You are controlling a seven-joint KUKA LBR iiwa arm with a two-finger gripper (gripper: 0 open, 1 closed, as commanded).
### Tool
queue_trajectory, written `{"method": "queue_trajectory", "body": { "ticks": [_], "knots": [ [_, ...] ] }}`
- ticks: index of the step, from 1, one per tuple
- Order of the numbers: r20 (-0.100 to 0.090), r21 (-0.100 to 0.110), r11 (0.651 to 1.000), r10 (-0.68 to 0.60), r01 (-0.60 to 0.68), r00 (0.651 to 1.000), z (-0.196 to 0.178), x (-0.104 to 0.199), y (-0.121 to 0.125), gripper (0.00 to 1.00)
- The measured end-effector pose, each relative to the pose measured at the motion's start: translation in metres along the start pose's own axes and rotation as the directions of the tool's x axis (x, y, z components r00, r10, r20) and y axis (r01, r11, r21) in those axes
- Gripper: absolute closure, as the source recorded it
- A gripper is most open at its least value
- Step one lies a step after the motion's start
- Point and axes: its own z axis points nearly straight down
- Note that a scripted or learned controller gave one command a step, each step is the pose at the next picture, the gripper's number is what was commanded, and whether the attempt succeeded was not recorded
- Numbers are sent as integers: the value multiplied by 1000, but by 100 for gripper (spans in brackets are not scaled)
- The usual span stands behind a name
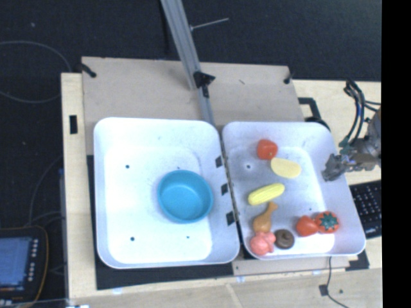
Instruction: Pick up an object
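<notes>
Gripper [335,167] sits at right edge of frame, over right bin [302,131] rim; can't tell its opening, nothing seen in it. Nearest toy, pale yellow lemon [285,167], mid-right: prob light, hard, slippery plastic; grab across its short middle

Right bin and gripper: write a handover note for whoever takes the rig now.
Gripper: at the right bin's right rim, nothing seen in it; finger state unclear.
Right bin holds: tomato, lemon, corn, drumstick, pink toy, donut, strawberry.
Left bin: blue bowl.
Done: nothing picked.
Left: grasp and lift one object.
</notes>
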Motion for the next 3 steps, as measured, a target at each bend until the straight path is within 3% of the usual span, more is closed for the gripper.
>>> {"method": "queue_trajectory", "body": {
  "ticks": [1, 3],
  "knots": [
    [-4, 11, 1000, -2, 2, 1000, 12, 46, 13, 100],
    [-4, 9, 1000, -3, 3, 1000, 2, 146, 47, 100]
  ]
}}
